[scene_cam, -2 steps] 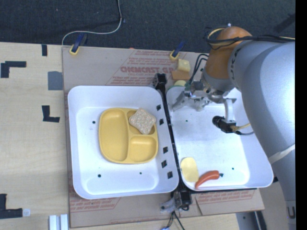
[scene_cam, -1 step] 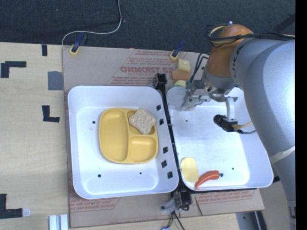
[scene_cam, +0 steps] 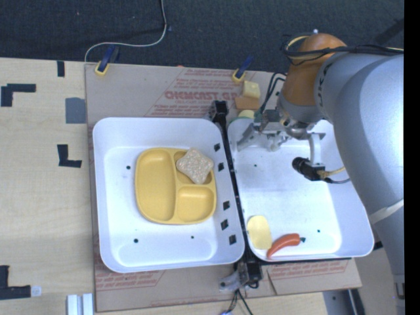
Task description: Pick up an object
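Orange pepper (scene_cam: 284, 244) lies at the right bin's (scene_cam: 341, 205) near edge, long axis crosswise. The gripper (scene_cam: 266, 131) hangs over the far edge, well apart; whether open or closed cannot be told.

A dark blue carpet (scene_cam: 79, 12) lies behind the light wood bench (scene_cam: 39, 195), which has small black marks (scene_cam: 16, 94).

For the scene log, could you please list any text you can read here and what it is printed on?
"CHEMCAST": red print on the brown cardboard sheet under the two bins, above the left bin.
Other red lines on that sheet, above and along its near edge: too small and blurred to read.
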You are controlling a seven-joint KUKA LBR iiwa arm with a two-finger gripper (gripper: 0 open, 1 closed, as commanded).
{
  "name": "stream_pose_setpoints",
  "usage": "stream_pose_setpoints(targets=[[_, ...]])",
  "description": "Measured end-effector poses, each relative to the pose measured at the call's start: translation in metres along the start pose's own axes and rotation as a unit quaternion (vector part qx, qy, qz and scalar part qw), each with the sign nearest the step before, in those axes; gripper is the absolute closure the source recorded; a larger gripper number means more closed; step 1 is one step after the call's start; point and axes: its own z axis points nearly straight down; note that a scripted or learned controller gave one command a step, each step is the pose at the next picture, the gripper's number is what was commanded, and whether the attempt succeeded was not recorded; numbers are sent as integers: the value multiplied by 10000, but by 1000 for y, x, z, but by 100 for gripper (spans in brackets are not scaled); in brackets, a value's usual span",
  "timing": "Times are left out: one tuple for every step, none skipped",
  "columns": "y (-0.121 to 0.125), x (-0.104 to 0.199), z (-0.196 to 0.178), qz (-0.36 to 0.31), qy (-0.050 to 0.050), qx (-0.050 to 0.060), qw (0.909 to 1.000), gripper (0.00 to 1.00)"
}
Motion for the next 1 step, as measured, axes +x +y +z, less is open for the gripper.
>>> stream_pose_setpoints(targets=[[0, 1, -10, -5, 6, 1, 10000, 100]])
